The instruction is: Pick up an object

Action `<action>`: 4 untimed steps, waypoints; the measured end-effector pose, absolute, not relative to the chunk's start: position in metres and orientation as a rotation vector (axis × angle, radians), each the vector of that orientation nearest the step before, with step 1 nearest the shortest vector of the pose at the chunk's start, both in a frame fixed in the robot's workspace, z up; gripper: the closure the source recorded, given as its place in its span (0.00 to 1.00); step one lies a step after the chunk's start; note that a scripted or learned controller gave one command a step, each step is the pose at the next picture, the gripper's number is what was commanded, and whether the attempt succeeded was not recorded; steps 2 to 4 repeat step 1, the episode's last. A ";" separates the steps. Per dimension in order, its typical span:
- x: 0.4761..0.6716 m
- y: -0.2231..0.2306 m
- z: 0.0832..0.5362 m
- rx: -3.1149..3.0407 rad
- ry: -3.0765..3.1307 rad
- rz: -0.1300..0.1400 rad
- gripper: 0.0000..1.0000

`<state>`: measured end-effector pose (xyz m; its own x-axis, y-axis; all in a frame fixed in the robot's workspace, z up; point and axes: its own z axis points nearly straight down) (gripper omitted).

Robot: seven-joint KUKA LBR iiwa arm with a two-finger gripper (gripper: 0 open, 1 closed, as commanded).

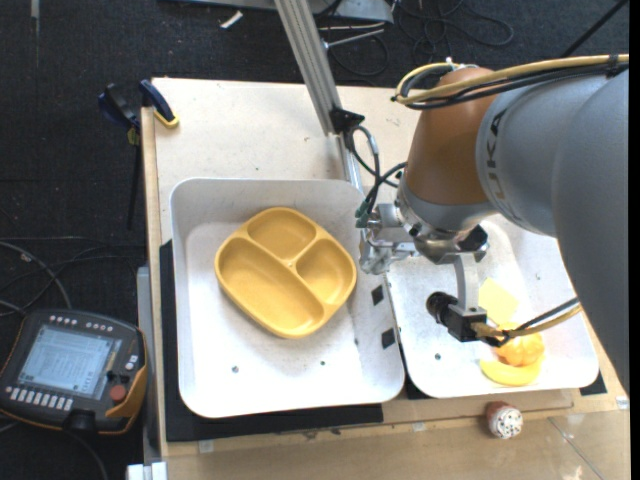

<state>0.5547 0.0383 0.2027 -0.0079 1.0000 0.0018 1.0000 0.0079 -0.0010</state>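
Gripper [374, 244] over shared rim between bins, nothing seen held; open or closed, cannot tell; yellow divided plate [287, 270] mid left bin [205, 358]; yellow toys [512, 360] at front right corner of right bin [430, 373]; pick not yet made.

Divided yellow plate [287, 270]: smooth plastic with a soft sheen. Left bin [190, 268] and right bin [440, 368]: white, matt, plastic by appearance. Table [240, 118]: pale matt board, lightly scuffed. Arm [560, 138]: smooth glossy shell, grey with an orange band. Slanted rail [305, 43]: bare ribbed metal. Floor [70, 118]: dark, rough, carpet-like.
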 end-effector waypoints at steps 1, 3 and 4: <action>0.557 0.085 0.220 -2.212 -2.230 -0.003 1.00; 0.557 0.085 0.220 -2.212 -2.230 -0.003 1.00; 0.557 0.085 0.220 -2.212 -2.230 -0.003 1.00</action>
